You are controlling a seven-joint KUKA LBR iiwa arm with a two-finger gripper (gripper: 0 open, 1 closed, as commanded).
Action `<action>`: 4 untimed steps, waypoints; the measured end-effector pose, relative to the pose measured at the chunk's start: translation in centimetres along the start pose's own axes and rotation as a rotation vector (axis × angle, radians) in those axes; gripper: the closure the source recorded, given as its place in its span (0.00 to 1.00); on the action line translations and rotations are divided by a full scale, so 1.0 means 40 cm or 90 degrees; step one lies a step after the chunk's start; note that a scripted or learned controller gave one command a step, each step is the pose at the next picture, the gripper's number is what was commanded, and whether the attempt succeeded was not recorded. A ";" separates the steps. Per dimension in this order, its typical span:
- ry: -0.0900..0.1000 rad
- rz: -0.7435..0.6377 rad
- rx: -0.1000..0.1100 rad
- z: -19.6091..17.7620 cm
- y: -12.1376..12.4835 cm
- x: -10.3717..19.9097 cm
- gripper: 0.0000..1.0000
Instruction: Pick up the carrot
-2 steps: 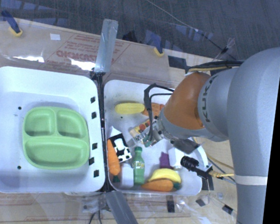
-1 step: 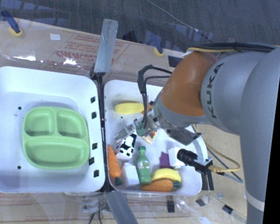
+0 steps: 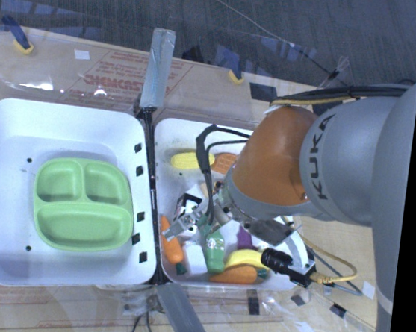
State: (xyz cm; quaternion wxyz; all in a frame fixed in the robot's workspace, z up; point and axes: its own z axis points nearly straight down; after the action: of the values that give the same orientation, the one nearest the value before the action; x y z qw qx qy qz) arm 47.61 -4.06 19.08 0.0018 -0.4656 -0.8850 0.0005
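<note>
The arm (image 3: 321, 160) reaches in from the right and hangs over the right bin (image 3: 169, 130), its orange band covering much of that bin's middle. Below the band, the gripper (image 3: 186, 223) sits low near the bin's left wall. Whether it is wide, narrow or holding something cannot be told from this angle, since the wrist and cables crowd it.

The carrot (image 3: 172, 247) lies in the right bin's front-left corner, close to the left wall, just below and beside the gripper. It looks tilted, its upper end pointing toward the divider between the 2 bins. Nothing shows it lifted.

Other toys crowd the right bin. A yellow piece (image 3: 186, 160) lies near the back, left of the band, with an orange piece (image 3: 226, 161) just beside it, partly hidden by the arm. Toward the front, a green piece (image 3: 215, 251) stands next to a banana (image 3: 244, 258), and a second orange item (image 3: 236, 275) lies along the front wall under the banana. A bit of purple (image 3: 245, 240) shows above the banana.

The left bin (image 3: 4, 174) holds a green tray (image 3: 82, 206) with 3 compartments, resting flat near its middle, well apart from the gripper.
</note>
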 end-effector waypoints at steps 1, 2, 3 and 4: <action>-0.013 0.020 -0.013 0.204 -0.071 -0.140 0.00; -0.011 0.127 -0.012 0.218 -0.074 -0.137 0.00; -0.005 0.360 -0.006 0.240 -0.087 -0.137 0.00; 0.000 0.416 -0.001 0.248 0.010 -0.175 0.00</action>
State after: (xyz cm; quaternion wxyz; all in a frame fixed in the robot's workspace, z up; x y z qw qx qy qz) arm 51.90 -9.60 9.13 0.0016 -0.7250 -0.6888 0.0005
